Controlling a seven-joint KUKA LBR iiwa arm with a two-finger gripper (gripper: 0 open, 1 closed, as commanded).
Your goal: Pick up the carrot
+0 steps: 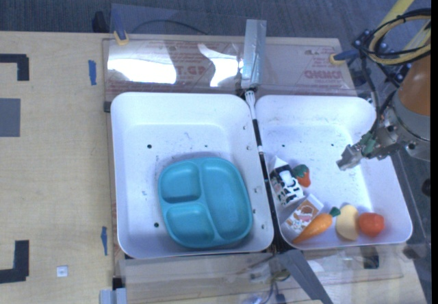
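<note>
Looking down from the fixed camera, 2 white bins sit side by side. The gripper (348, 157) hovers over the right bin (321, 118), holding nothing; whether it is spread or pressed together cannot be told. The carrot (316, 226) lies near that bin's front edge, just beside a yellow fruit (348, 220), well apart from the gripper. The approach step seems in hand: next it likely must move above the carrot and descend.
</note>
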